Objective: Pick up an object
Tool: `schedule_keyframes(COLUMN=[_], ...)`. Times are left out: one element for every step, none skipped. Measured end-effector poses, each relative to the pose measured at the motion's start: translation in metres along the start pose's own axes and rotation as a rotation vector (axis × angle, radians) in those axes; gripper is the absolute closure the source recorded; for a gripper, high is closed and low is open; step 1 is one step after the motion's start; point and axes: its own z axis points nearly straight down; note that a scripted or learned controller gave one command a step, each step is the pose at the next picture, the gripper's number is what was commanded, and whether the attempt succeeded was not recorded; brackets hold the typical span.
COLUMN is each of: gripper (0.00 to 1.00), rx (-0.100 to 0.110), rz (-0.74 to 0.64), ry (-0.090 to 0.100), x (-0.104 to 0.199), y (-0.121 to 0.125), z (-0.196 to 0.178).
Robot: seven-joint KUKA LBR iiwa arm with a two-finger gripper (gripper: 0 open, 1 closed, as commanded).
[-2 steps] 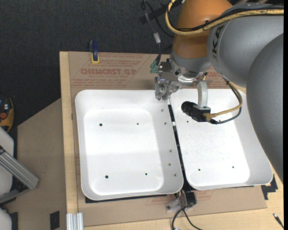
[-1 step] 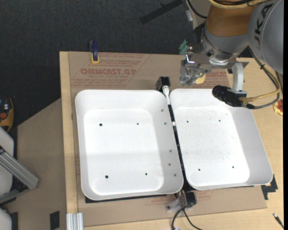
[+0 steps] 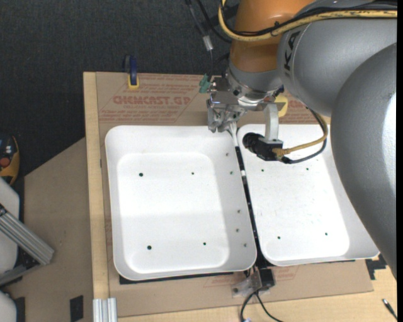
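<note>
The gripper [image 3: 220,121], open or closed I cannot tell, hangs at the far rim of the left bin [image 3: 112,148], the right bin [image 3: 302,207] just to its other side, and which way any object lies from it I cannot tell.

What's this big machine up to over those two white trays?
A grey robot arm with an orange band reaches in from the right. Its gripper hangs at the far end of the seam between the left bin and the right bin. It is meant to pick up an object, but nothing shows between its fingers.
</note>
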Motion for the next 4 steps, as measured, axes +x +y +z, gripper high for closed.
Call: schedule_keyframes(gripper=[1.0,1.0,1.0,1.0], rx=[-0.012,-0.014,0.003,-0.007], rz=[0.01,0.013,0.0,-0.004], ry=[-0.003,-0.005,0.001,0.003], x=[-0.059,-0.136,-0.067,0.034], y=[0.002,0.013,0.002,0.019], z=[-0.057,-0.097,-0.012,0.009])
